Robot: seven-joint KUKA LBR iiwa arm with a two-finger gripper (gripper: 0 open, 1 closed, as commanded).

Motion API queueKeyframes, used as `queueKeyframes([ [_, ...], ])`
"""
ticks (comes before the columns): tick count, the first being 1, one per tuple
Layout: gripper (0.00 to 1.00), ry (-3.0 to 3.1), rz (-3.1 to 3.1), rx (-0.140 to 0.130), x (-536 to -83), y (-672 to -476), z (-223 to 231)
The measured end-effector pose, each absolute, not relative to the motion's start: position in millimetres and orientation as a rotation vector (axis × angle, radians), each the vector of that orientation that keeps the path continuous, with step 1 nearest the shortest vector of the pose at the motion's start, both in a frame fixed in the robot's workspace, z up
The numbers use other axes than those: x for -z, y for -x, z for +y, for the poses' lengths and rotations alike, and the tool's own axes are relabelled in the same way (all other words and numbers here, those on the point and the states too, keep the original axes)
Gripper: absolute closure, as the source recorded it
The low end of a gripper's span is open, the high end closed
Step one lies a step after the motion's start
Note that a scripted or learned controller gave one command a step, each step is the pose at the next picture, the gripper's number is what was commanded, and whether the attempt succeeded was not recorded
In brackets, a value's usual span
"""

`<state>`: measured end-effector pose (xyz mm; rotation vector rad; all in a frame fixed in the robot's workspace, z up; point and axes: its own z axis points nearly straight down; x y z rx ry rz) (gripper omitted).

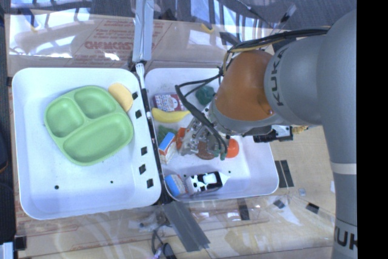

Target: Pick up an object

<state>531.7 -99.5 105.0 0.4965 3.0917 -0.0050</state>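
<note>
Two smooth white bins [24, 148] on bench.
Gripper [203, 142] over right bin's clutter; grip state cannot be determined. Glossy green sectioned plate [89, 124] lies left.

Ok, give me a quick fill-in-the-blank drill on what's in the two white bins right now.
1. The green three-compartment plastic plate lies in the ____ bin.
2. The yellow plastic banana lies in the ____ bin.
3. The small yellow rounded object touches the plate's upper ____ edge.
4. The gripper hangs over the ____ bin.

Missing: left; right; right; right
</note>
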Motion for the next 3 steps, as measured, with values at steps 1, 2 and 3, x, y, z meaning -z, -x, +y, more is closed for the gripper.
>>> queueKeyframes([
  [1,1.00,-0.794,3.038,0.000,-147.0,-600.8,-94.1],
  [2,0.00,-0.794,3.039,0.000,-146.4,-600.4,-93.6],
  [3,0.00,-0.736,3.057,0.002,-135.9,-555.7,-123.6],
])
